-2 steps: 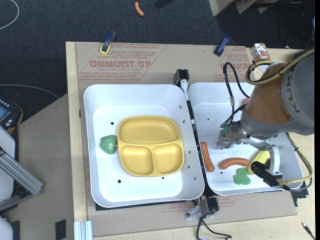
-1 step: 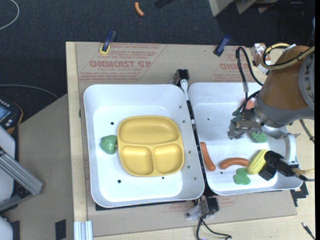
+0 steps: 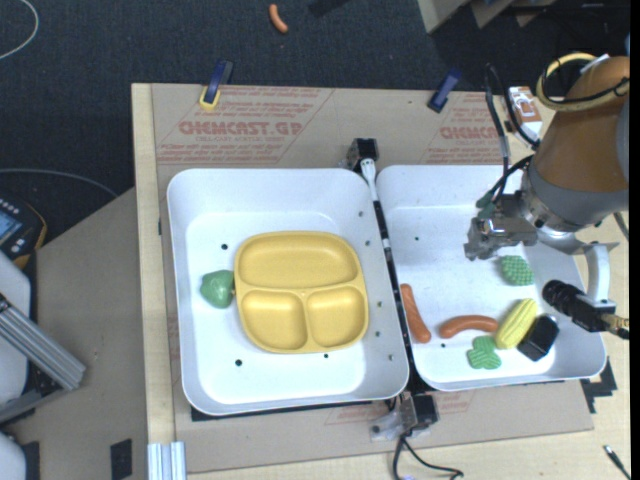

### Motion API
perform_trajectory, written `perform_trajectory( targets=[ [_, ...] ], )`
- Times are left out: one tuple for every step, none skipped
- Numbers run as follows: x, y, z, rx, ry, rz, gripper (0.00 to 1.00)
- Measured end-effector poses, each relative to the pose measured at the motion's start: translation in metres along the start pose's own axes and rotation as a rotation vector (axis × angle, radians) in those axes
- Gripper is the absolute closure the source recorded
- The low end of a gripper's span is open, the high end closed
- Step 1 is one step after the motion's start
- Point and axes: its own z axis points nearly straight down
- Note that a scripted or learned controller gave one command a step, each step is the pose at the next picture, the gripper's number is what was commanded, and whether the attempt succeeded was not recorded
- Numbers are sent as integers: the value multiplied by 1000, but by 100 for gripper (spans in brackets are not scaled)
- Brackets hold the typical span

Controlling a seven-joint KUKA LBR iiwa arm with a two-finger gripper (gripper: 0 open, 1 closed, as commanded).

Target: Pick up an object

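A: Item one, the bins?

B: Two white bins side by side on a brown board (image 3: pixel 300 118). Landmark for this list: the yellow tray (image 3: pixel 300 290), three compartments, lying in the middle of the left bin (image 3: pixel 190 208).

A: Anything else in that bin?

B: One green lump (image 3: pixel 216 288), touching the tray's left edge.

A: The right bin (image 3: pixel 430 208)?

B: All of it lies right of the tray. Nearest the tray, just past the divider, a thin orange sausage (image 3: pixel 413 313) lying nearly lengthwise. Further right, a second sausage (image 3: pixel 468 325), curved, lying crosswise. Below that one's right end, a dark green piece (image 3: pixel 484 354). Right again, a yellow corn cob (image 3: pixel 516 322), tilted, with a black block (image 3: pixel 538 339) touching its lower right side. Above the cob, a pale green knobbly piece (image 3: pixel 516 269).

A: The arm?

B: Grey with an orange band (image 3: pixel 590 83), far right of the tray. The gripper (image 3: pixel 490 240) hangs over the right bin, just up and left of the pale green piece.

A: Fingers together or apart?

B: Cannot tell; the metal parts blur together. Nothing is seen between them.

A: Outside the bins?

B: A small orange piece (image 3: pixel 278 18) on the dark floor, well above the tray.
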Motion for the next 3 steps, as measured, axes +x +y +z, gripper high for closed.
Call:
perform_trajectory(
  targets=[
    [0, 1, -24, 1, 0, 1, 100],
    [58, -1, -33, 3, 3, -5, 100],
    [87, -13, -19, 10, 4, -2, 100]
  ],
)
